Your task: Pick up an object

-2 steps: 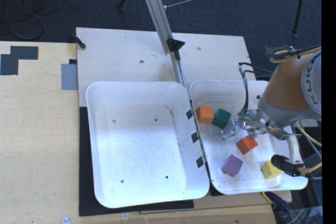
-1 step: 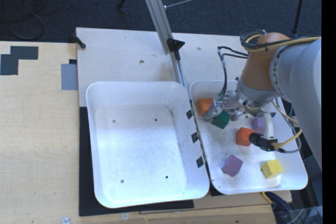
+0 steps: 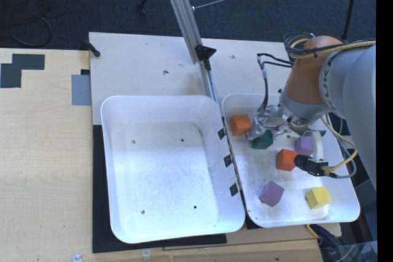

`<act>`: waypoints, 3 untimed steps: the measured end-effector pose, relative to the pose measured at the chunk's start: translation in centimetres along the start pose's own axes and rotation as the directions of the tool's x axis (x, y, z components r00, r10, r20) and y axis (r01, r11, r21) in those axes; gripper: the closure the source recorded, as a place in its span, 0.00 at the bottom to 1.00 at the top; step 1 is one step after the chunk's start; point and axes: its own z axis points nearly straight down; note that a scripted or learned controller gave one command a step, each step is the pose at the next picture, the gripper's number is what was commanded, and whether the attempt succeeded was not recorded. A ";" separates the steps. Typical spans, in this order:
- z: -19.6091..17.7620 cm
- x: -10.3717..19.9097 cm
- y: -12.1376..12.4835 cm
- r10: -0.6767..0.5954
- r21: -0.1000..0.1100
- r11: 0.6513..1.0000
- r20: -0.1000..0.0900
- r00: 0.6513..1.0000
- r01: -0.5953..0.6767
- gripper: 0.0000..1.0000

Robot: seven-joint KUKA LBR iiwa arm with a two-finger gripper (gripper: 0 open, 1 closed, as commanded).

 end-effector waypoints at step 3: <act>-21.9 15.2 2.6 0.002 -0.008 1.000 0.002 1.000 -0.002 1.00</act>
